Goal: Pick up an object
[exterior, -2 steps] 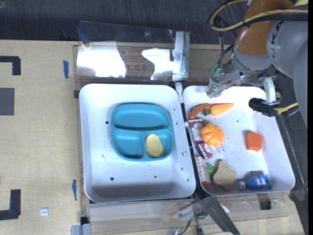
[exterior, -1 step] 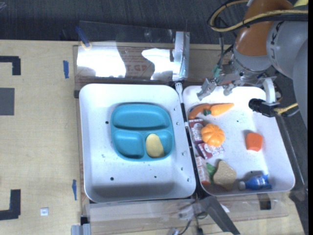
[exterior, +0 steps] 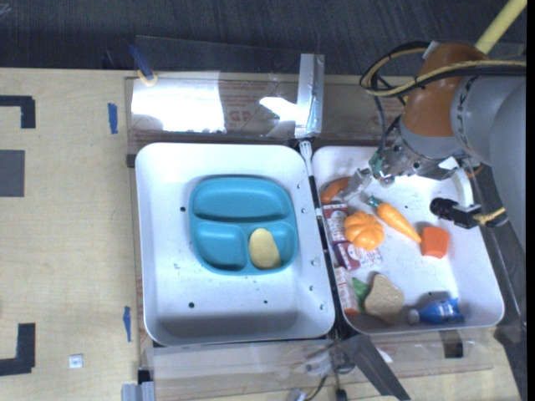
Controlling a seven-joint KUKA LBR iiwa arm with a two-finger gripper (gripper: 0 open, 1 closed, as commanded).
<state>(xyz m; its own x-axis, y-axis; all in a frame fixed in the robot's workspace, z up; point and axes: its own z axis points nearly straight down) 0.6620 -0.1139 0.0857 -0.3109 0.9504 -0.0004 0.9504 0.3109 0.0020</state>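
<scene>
My gripper (exterior: 361, 182) hangs low over the back left corner of the right bin (exterior: 478, 267), just right of a small orange round thing (exterior: 332, 190) by the bin wall. Close below it lie an orange toy pumpkin (exterior: 364, 229) and a carrot (exterior: 396, 219). The wrist hides how the gripper's tips stand, and nothing shows held in it. An orange block (exterior: 435, 241), a slice of bread (exterior: 384, 296), a blue bottle (exterior: 439, 311), a green piece (exterior: 359, 289) and a red packet (exterior: 338, 234) also lie in this bin.
The left bin (exterior: 159, 224) holds a blue divided tray (exterior: 238, 200) with a yellow oval object (exterior: 264, 247) in its front right compartment. A clear plastic sheet (exterior: 217, 98) stands behind the bins. A black cable end (exterior: 448, 210) hangs near the carrot.
</scene>
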